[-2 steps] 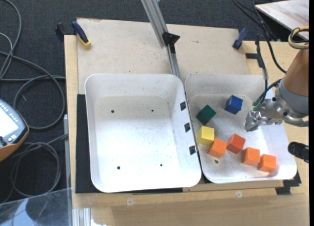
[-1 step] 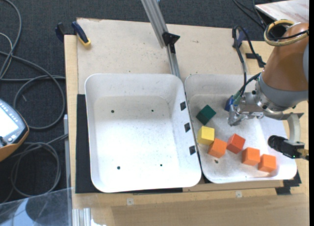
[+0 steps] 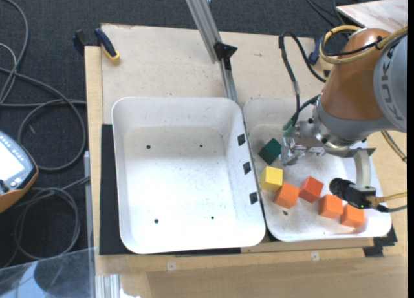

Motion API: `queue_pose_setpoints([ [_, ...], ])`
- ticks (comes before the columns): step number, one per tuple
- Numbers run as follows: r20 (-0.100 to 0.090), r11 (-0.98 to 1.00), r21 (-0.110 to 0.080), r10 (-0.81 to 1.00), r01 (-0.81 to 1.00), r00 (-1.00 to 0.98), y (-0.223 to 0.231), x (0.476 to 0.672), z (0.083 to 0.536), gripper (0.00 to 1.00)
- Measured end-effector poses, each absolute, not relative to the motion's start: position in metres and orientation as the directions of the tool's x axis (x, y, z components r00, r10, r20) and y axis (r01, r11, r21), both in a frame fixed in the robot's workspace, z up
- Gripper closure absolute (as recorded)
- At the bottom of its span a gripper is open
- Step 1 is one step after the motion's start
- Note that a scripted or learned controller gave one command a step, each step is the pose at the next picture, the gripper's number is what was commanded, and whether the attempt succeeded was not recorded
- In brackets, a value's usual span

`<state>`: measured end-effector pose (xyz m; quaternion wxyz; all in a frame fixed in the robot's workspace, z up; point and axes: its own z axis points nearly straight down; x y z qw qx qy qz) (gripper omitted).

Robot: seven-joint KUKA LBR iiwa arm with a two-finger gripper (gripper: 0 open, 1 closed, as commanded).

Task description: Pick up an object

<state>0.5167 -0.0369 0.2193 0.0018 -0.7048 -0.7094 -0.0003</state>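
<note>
Several small blocks lie in the right bin (image 3: 304, 229): a dark green block (image 3: 270, 150), a yellow block (image 3: 272, 178), and orange blocks at the front, among them an orange block (image 3: 286, 194), a reddish-orange block (image 3: 311, 188) and an orange block (image 3: 331, 205). My gripper (image 3: 292, 154) hangs low over the right bin, just right of the green block and above the yellow one. Its metal fingers (image 3: 288, 156) point down with nothing visible between them.
The left bin (image 3: 129, 161) is a large white tray beside the right one. A metal pole (image 3: 206, 19) slants across the back of the bench. Cables run over the arm at the right, and a clamp (image 3: 107, 43) sits at the back left corner.
</note>
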Motion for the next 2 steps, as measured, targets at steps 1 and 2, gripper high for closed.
queue_pose_setpoints([
  [1,0.002,0.008,0.001,1.000,1.000,-0.008,0.022,0.534,0.225,1.00],
  [2,0.002,0.008,0.001,1.000,1.000,-0.008,0.078,0.539,0.239,1.00],
])
